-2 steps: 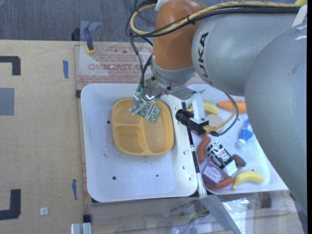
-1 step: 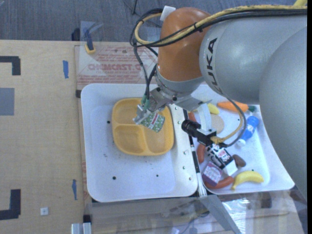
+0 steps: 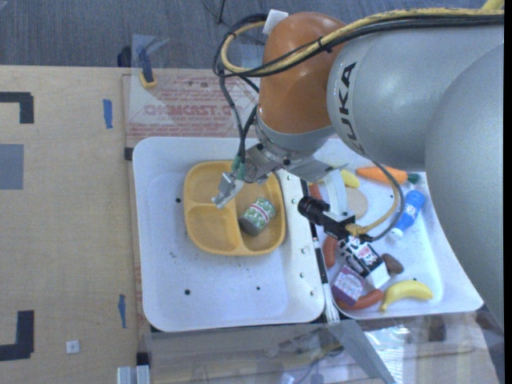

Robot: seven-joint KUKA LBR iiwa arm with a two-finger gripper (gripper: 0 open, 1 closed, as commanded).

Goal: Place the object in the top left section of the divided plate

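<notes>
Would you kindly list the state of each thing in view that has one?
Divided plate: flat in the left bin, upright.
Small can: lying tilted in the plate's right section.
End effector: over the plate's upper part, apart from the can.
Banana: lying in the right bin.
Carrot: lying at the right bin's upper end.

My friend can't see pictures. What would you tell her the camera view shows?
A big grey and orange robot arm's claw hovers over a yellow divided plate in the left white bin. A small can lies in the plate's right section; the right bin holds toy food.
</notes>
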